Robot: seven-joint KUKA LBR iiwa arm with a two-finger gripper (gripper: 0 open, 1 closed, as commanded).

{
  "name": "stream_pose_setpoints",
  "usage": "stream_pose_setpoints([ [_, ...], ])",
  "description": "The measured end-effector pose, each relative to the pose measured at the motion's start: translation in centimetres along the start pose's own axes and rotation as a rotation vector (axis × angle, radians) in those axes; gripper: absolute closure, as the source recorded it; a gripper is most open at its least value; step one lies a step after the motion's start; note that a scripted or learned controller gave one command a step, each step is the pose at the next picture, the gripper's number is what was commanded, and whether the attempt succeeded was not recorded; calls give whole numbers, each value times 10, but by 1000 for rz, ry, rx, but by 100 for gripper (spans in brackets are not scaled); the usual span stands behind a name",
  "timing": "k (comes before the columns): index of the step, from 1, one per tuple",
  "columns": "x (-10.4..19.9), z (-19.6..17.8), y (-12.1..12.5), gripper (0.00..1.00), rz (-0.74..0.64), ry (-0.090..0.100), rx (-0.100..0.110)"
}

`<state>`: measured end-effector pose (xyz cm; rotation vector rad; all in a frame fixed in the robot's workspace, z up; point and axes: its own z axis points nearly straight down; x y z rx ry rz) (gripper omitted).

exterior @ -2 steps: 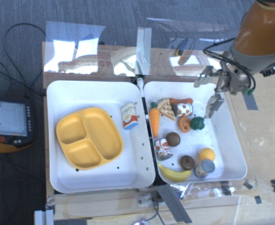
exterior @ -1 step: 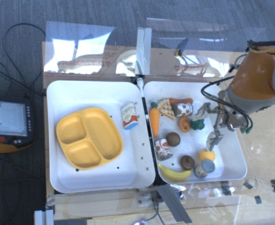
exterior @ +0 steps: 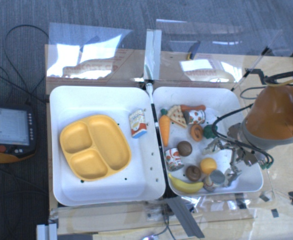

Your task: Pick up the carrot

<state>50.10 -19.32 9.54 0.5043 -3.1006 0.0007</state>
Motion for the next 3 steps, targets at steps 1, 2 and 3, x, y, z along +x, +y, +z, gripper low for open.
stream_pose_setpoints([
  [1, 17, -13, -24, 0, 213, -4, 1],
  [2, -98, 5, 18, 0, 239, -18, 5],
  [3, -85, 3, 56, 0, 171, -8, 25],
])
